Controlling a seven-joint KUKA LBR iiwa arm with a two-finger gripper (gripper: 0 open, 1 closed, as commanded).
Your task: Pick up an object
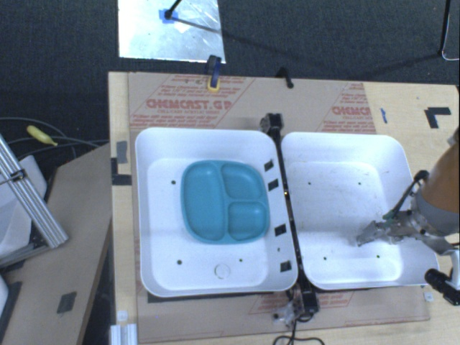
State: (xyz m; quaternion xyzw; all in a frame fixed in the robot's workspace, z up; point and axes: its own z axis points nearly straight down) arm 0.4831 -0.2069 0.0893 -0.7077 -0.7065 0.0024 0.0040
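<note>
**Gripper low in the right bin, blue plate sitting in the left**

Camera view, looking down on the bench at a slant: two shallow white bins side by side across the middle of the frame. In the left bin point(154, 214) lies the blue divided plate point(224, 200), flat on the floor, roughly centre of that bin, three compartments facing up: one large on its left side, two smaller on its right. A small round white piece point(221, 270) sits just below the plate near the bin's lower edge.

Over to the right bin point(338, 185), and here is the arm point(440, 205), coming in from the right edge of the frame, wrist down over the lower right part of the bin. The gripper point(365, 237) points toward frame left, its fingertips close to the bin floor. The metal fingers point(374, 231) look drawn close together with nothing visible between them, though they are small and a little blurred here.

So the plate is well apart from the fingers: it lies in the other bin, to the left and slightly up-frame of the tips, with the black clips on the divider point(282, 210) between the two bins standing between them.

Upper left of the frame, a shiny foil sheet point(171, 19) lies on the dark floor beyond the bench.
</note>
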